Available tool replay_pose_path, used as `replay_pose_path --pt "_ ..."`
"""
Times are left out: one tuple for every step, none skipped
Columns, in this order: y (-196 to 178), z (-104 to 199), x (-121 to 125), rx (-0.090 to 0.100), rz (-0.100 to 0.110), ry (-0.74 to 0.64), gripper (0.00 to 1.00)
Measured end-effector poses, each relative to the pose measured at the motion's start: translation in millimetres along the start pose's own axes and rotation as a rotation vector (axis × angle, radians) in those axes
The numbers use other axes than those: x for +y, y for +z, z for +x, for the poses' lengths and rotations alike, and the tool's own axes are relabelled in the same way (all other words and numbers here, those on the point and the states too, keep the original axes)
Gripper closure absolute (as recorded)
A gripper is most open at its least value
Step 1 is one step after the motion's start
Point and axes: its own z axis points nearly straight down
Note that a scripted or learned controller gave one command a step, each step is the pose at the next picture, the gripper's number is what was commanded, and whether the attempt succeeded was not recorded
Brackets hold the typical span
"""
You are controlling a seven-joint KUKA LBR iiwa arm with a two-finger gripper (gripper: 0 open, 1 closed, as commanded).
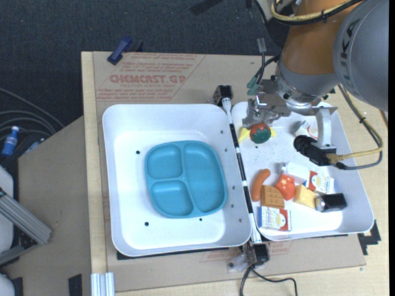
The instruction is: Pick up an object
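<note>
My gripper (pixel 261 117) hangs over the back left corner of the right bin (pixel 358 217), under the arm's orange band. Directly below it lies a small toy (pixel 260 133), teal with a red top and a yellow piece at its left side; whether it is gripped or just resting on the bin floor is unclear. Toward the front of that bin lie an orange sausage (pixel 259 184), a brown waffle (pixel 271 196), a red piece (pixel 286 186), a yellow wedge (pixel 305 196), a white carton (pixel 312 177), a small red and white box (pixel 273 217) and a black block (pixel 333 202).
The left bin (pixel 123 128) holds a blue divided plate (pixel 185 179). A black part with a yellow cable (pixel 310 150) hangs from the arm over the right bin's middle. Both bins rest on a cardboard sheet (pixel 148 76), with a blue item (pixel 120 50) at its back edge.
</note>
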Motion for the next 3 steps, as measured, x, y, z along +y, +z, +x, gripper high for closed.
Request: replay_pose_path --pt "1.0 -25.0 -108.1 -0.001 0.0 0.002 1.0" --pt "-11.9 -72.3 -107.6 -0.002 -0.004 0.002 1.0" --pt "-1.2 -54.5 -96.3 -0.001 -0.002 0.001 1.0"
